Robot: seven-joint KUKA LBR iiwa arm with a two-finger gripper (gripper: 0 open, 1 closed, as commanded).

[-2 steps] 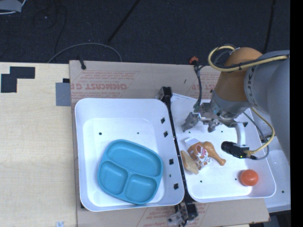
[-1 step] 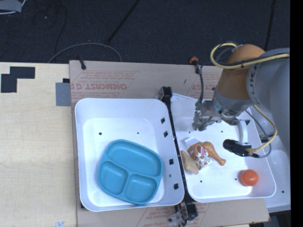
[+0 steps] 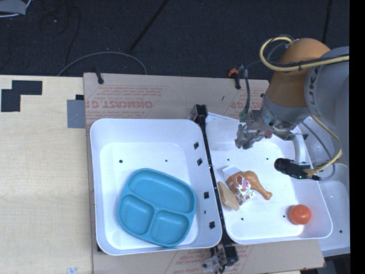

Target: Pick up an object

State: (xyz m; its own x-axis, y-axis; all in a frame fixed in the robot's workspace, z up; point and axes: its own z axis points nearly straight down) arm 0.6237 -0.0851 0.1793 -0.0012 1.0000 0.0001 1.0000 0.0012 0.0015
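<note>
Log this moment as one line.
gripper: over right bin, nothing held | toys, ball: untouched | blue plate: left bin

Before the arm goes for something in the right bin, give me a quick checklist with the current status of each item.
1. Hand above the right bin: ok.
2. Hand free of any object: cannot tell.
3. Hand over a target: not ok; it hangs near the bin's far edge, apart from the items.
4. Orange ball standing alone, clear of neighbours: ok.
5. Chicken drumstick toy isolated: not ok; it touches the packet and other pieces.
6. Blue divided plate out of the way in the left bin: ok.
</note>
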